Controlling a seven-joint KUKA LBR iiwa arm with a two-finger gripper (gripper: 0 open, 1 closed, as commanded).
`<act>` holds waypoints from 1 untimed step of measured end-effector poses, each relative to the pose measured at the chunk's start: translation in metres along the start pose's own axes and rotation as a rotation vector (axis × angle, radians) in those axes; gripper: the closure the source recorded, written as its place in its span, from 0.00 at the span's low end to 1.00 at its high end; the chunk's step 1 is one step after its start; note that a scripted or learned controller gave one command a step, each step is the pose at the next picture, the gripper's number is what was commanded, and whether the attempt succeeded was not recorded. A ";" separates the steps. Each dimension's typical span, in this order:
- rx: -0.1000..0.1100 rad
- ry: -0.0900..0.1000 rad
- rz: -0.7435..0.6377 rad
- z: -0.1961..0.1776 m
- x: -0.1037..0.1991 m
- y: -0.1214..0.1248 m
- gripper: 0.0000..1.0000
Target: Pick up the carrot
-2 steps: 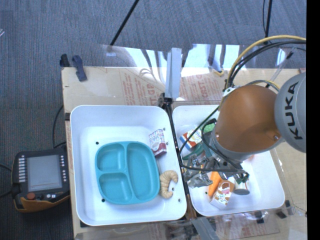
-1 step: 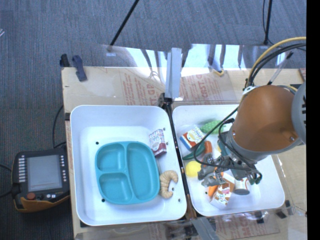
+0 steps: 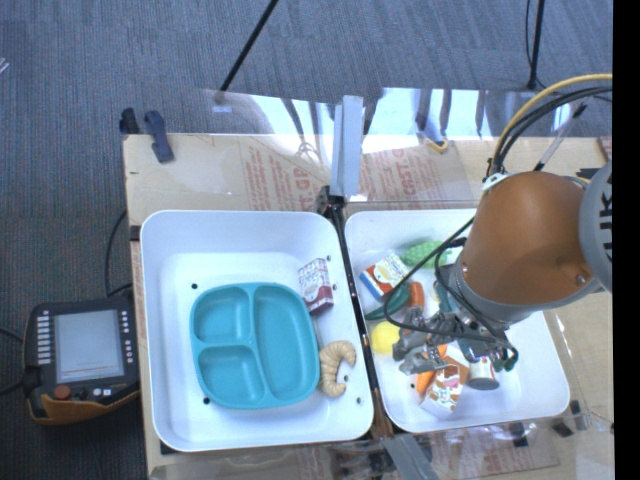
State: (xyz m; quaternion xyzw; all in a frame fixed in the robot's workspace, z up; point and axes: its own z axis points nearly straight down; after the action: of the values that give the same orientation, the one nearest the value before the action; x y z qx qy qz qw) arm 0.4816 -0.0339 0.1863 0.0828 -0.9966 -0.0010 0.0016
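Observation:
My gripper [image 3: 437, 356] hangs low over the front middle of the right bin [image 3: 545, 393], below the arm's orange band. Just under it an orange tapered piece, which looks like the carrot [image 3: 427, 379], pokes out to the front left. It lies against a white and orange packet [image 3: 447, 391]. The wrist and cables hide most of the carrot, and I cannot tell whether the gripper touches it.
The right bin also holds a yellow lemon [image 3: 383, 340], a small can [image 3: 483, 372], an orange and blue carton [image 3: 383, 273], an orange-red item [image 3: 415, 295] and a green item [image 3: 423, 251]. The left bin [image 3: 170, 268] has a blue divided plate [image 3: 254, 345], a croissant [image 3: 338, 366] and a small packet [image 3: 316, 283].

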 end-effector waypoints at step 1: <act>0.001 -0.002 0.301 0.000 -0.018 -0.008 1.00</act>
State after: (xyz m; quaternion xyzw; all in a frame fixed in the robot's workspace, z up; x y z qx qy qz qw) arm 0.5009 -0.0391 0.1866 -0.0673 -0.9977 -0.0005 0.0005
